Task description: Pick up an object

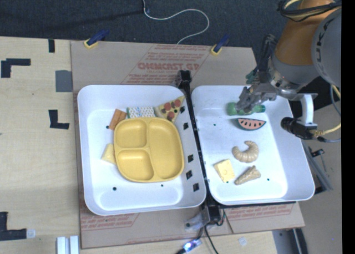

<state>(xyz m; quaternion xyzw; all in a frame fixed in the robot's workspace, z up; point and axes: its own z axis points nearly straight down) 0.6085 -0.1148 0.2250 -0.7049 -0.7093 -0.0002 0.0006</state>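
My gripper [250, 101] hangs over a green item [235, 108], upper right bin [288, 186]; jaw state unclear. I should centre before closing, avoiding the watermelon slice [251, 123].

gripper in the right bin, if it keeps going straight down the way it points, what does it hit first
Most likely the green object lying right under the gripper, above the watermelon slice. Depth is unclear from this slanted view, so contact may already exist.

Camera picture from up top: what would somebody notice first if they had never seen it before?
Probably the big yellow divided plate in the left bin, with a pizza slice peeking out behind it. Next, the grey and orange robot arm coming in from the right, its claw down over a green toy at the back of the right bin, just above a watermelon slice.
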